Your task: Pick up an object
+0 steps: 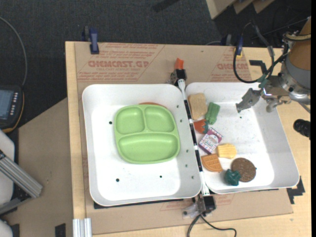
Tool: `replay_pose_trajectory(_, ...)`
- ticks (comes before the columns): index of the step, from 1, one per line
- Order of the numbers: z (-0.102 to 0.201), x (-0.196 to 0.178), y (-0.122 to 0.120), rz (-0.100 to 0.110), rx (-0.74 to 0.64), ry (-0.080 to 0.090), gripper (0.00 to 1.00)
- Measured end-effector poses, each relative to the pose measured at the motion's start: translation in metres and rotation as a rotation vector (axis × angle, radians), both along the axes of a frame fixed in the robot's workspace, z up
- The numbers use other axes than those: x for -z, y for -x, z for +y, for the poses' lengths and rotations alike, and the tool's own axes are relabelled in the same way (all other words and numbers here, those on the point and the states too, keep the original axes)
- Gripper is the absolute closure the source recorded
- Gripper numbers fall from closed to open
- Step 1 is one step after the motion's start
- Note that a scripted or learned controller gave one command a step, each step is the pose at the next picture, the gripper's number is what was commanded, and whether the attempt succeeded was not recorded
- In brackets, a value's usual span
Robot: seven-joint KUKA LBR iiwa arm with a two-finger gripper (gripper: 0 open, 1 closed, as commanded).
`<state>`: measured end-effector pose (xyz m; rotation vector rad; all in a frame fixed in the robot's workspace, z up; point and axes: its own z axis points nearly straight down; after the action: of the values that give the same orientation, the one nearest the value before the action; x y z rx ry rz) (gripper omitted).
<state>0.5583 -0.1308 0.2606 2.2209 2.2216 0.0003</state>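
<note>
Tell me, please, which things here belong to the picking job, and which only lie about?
For the job:
- end effector
- right bin
- tan block
- green piece
- brown disc
- orange waffle

Lying about:
- green divided plate
- left bin
- blue clamp

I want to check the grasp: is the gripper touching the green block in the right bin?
Apart. The camera view shows bare white bin floor between the gripper and the green block.

Red print on the brown board [123,63] reads, seemingly, "CHEMCAST GP".

Small toys [217,144] cluster along right bin's left side.
</note>
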Motion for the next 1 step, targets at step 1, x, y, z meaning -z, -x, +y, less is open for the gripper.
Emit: replay_pose_trajectory(1, -0.0074, 0.0702, 0.0445, 0.008, 0.003, -0.002, 0.0)
